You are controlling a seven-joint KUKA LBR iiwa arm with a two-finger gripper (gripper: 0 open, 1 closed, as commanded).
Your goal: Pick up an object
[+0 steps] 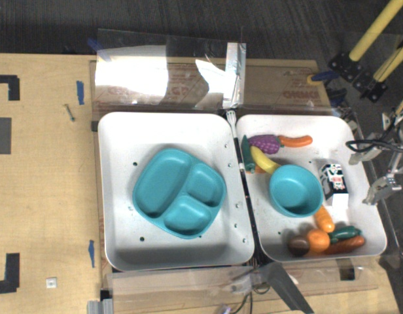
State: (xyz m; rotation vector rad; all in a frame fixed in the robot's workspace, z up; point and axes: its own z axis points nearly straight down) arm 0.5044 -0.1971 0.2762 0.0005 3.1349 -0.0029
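Note:
The left bin (113,175) holds a teal divided plate (180,191), lying slightly askew. In the right bin (335,133) a teal bowl (295,190) sits in the middle. Behind it lie a yellow banana (263,160), a purple bunch of grapes (265,144) and an orange carrot-like piece (297,140). A small black-and-white item (333,176) and a white block (339,201) lie to the bowl's right. Along the front edge cluster an orange piece (324,219), an orange ball (318,241), a brown ball (297,245), a green piece (346,232) and a red pepper (349,244).
A clear plastic sheet and cardboard (188,84) stand behind the bins. Cables and a metal bracket (383,187) hang at the right bin's right side. Yellow poles (381,21) cross the upper right corner. The tan bench top (41,175) stretches to the left.

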